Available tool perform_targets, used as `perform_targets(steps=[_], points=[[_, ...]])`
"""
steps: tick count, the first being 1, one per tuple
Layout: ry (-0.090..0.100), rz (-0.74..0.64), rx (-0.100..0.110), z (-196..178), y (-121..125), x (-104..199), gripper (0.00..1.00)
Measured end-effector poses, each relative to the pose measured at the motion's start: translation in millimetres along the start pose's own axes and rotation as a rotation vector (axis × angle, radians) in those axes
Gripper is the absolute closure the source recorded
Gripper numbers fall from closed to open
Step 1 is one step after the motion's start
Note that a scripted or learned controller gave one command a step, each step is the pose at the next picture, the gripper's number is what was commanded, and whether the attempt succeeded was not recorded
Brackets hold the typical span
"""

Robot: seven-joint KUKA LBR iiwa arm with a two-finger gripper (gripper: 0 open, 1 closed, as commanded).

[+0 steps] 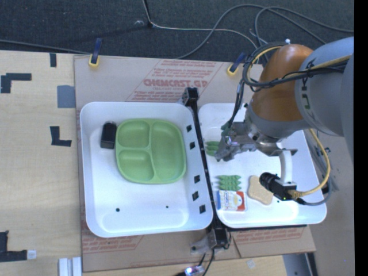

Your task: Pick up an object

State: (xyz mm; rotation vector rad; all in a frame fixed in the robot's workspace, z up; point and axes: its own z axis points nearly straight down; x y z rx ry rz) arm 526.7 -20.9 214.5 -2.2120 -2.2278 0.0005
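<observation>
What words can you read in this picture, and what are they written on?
"CHEMCAST GP": red print on the brown board under the bins, as far as it reads.
Smaller red lines around it: too blurred to read.
Small red and white packet in the right bin: print too small to read.

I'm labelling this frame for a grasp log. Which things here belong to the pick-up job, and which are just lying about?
In play, right bin under the arm:
gripper
green item at the gripper
green comb-like piece
small red-and-white packet
tan sponge-like piece

Lying about, left bin:
green divided plate
small black block
</observation>
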Motion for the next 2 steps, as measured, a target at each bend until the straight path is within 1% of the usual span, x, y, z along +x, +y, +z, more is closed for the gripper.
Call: perform_targets(steps=[1,2], points=[[0.000,-0.001,0.000,-8.8,-0.6,61.5,1.00],[0.000,-0.001,0.000,-15.6,-8.0,122.5,1.00]])
